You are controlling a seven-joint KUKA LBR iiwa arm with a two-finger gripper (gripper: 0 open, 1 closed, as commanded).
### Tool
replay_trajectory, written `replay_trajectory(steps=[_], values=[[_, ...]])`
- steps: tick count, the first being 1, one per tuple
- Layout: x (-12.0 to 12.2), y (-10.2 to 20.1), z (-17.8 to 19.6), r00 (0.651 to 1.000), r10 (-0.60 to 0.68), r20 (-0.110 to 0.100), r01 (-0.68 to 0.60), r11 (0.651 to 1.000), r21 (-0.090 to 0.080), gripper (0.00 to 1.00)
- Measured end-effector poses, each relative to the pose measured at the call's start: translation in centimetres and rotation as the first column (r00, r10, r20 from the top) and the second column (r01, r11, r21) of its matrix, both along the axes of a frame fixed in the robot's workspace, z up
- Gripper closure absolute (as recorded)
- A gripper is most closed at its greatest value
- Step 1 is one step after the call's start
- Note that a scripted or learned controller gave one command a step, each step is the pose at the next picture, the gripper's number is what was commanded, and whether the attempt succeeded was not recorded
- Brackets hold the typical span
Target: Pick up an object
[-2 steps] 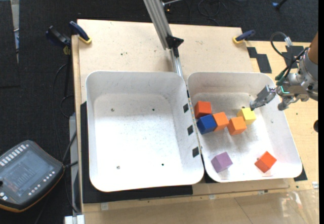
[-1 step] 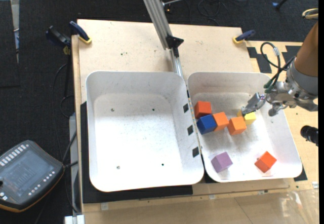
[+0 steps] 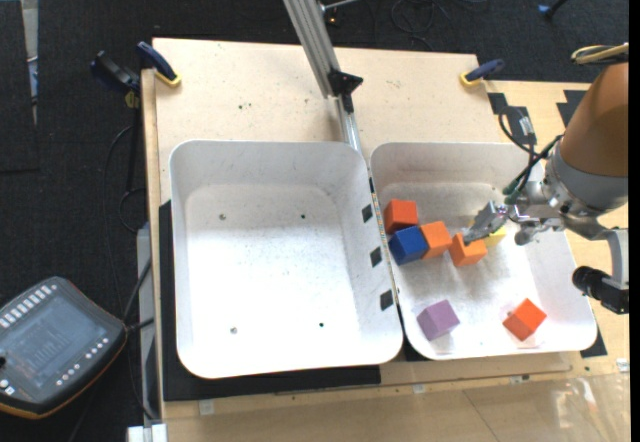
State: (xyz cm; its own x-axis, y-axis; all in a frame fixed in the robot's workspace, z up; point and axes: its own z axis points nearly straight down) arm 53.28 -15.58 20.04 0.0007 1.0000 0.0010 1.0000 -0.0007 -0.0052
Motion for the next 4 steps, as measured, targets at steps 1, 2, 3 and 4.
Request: replay_trajectory(steps=[1, 2, 3, 4], values=[[-0.5, -0.5, -4.6, 1.0, -0.001, 0.0, 0.001, 1.0, 0.0, 0.0], [-0.3, -0.5, -3.3, 1.0, 0.0, 0.008, 0.0, 1.0, -0.002, 1.0], [0.6, -1.1, 2.5, 1.0, 0.003, 0.012, -0.003, 1.0, -0.004, 1.0], [0.7, -1.1, 3.4, 1.0, 0.003, 0.008, -0.003, 1.0, -0.002, 1.0]])
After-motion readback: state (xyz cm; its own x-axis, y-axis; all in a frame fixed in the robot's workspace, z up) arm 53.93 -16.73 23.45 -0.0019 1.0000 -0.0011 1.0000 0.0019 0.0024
